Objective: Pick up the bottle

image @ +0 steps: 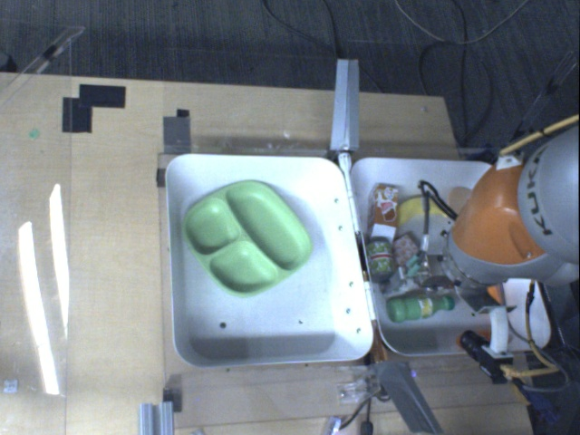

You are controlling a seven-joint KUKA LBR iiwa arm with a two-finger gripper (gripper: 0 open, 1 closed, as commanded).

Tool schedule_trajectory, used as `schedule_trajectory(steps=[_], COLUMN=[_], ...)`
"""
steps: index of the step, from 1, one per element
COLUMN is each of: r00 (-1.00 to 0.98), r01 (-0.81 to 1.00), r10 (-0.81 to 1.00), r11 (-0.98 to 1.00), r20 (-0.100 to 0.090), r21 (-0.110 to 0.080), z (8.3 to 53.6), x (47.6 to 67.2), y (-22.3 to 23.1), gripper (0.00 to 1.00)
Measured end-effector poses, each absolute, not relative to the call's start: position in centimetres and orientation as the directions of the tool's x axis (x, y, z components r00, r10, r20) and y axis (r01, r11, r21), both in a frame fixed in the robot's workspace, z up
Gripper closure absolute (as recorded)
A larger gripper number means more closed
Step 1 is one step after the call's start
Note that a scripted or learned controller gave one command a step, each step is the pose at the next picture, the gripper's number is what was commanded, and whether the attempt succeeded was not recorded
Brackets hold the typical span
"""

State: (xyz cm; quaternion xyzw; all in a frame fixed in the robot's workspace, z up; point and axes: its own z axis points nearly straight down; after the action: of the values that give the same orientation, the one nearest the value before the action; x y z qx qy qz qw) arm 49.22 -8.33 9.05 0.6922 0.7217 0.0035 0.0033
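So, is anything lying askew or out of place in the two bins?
The green bottle lies on its side near the front of the right bin, not upright. The other small items crowd together beside it. The green tray in the left bin sits turned at an angle.

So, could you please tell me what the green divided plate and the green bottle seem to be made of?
Green divided plate: probably moulded plastic, matte; rounded compartments, soft even colour, no sharp glare.
Green bottle: likely plastic, slightly glossy, with a pale cap; too small to be sure.
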Motion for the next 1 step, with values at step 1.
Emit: schedule_trajectory(steps=[1], r00=[0.202], r01=[0.979], r10=[0.979], r11=[-0.202], r20=[0.001], r21=[0.004], z=[9.34], x=[48.79], y=[-10.92], gripper=[0.0])
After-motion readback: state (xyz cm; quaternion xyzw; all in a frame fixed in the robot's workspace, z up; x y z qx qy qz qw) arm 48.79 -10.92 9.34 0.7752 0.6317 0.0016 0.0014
